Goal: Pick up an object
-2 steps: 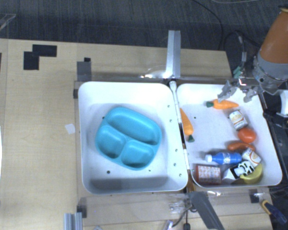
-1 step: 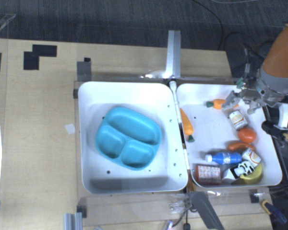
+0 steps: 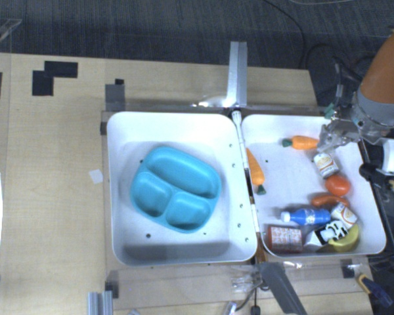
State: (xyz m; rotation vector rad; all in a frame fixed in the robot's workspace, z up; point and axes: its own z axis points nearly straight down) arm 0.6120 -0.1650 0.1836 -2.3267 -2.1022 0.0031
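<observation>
Grey gripper (image 3: 333, 138) low over far right corner of right bin (image 3: 276, 126), pointing down-left; finger spread impossible to tell.

Just below gripper tip, touching or nearly so: small jar (image 3: 326, 165) with white cap, tilted. Not seen between any fingers. Just left of tip: orange carrot (image 3: 303, 143) lying flat. Further below: red-orange tomato-like piece (image 3: 338, 186), then blue bottle (image 3: 310, 216) on its side, black-and-white packet (image 3: 333, 229), yellow banana (image 3: 347, 239) at near corner, red-brown box (image 3: 286, 237) leftmost of that cluster. Well left of gripper, against dividing wall: 2nd carrot (image 3: 255, 170), green end toward near side. Far left, across divider: left bin (image 3: 125, 176) holding 1 blue 3-compartment plate (image 3: 175, 188). Orange band of arm (image 3: 385, 77) up and right of gripper.
</observation>
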